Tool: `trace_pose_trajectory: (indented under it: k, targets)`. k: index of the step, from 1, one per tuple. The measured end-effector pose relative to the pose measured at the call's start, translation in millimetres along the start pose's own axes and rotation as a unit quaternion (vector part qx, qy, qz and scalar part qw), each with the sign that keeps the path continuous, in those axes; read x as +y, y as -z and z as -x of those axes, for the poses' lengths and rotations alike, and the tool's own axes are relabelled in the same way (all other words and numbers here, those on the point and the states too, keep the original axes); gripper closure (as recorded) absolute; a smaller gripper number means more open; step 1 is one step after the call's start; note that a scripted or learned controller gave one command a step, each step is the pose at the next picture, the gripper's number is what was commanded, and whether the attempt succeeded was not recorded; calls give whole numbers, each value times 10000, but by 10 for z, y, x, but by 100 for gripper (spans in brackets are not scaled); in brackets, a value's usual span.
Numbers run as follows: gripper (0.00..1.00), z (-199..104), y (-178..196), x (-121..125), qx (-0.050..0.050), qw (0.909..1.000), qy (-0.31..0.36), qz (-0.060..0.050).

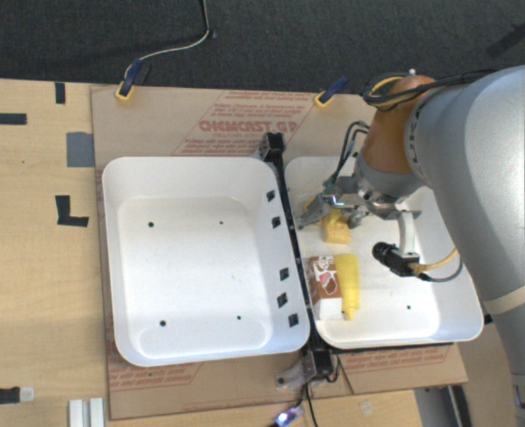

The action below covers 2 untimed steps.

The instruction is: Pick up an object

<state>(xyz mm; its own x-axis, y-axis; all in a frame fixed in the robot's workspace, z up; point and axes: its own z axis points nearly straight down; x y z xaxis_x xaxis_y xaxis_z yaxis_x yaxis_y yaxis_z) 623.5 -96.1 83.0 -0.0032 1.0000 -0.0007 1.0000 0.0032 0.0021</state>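
Arm comes in from the right edge of the frame, its big grey body covering the right bin's upper right corner, orange band above the wrist angled down-left. Gripper sits low over the upper-left part of the right bin, just right of the divider between the bins. Gripper state: cannot tell (the tip is a dark tangle of metal and cables).

Small yellow block lies just below the gripper tip, touching or nearly so; contact can't be resolved. Yellow banana-like object sits lower in the same bin, long axis roughly vertical in the frame, narrower end pointing to the bottom edge. A brown-and-white packet lies against its left side, long axis also near vertical, print illegible.

A black cylindrical part with yellow cable hangs off the wrist, right of the banana. Left bin sits at frame centre-left on the cardboard-covered tabletop.
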Motion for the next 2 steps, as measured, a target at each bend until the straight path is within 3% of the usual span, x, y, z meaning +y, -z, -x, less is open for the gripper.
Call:
trace_pose_trajectory:
  k: [1,2]
  targets:
    - [100,3,114,-21,-3,10000,-3,-11]
    - [100,-668,1072,268,8,10000,24,29]
